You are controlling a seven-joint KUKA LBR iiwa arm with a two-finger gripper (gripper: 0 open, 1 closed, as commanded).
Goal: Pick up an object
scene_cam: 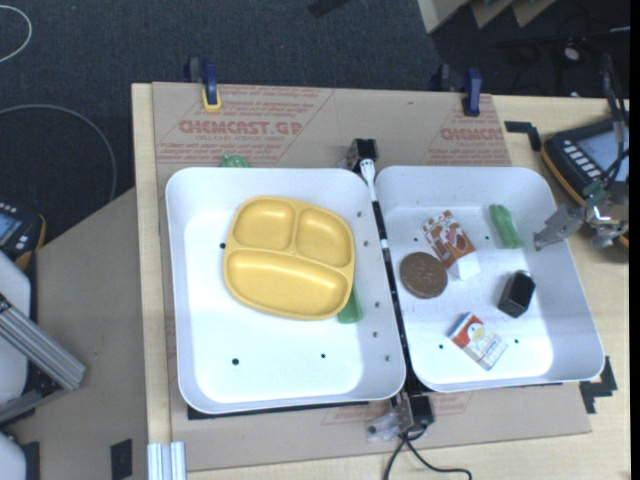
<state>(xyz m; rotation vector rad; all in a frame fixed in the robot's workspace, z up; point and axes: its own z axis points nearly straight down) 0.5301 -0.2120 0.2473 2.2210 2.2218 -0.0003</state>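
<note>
Poised at the right rim of the right-hand shallow white bin, the grey two-finger end effector carries nothing; whether it is apart or together I cannot tell.

Six candidates lie in that bin:
- one small black block: probably rigid and light, best gripped across its short sides;
- one brown round disc: flat and likely slippery, hard to take from above;
- one green stubby cylinder: may roll, so grip it across its width;
- two printed red-and-white packets: thin, probably soft;
- one small white cube, touching the upper packet.

On the table, the left-hand shallow white bin holds one yellow three-compartment plastic plate, stiff and wide, with one green piece showing beside its lower right edge.
</note>
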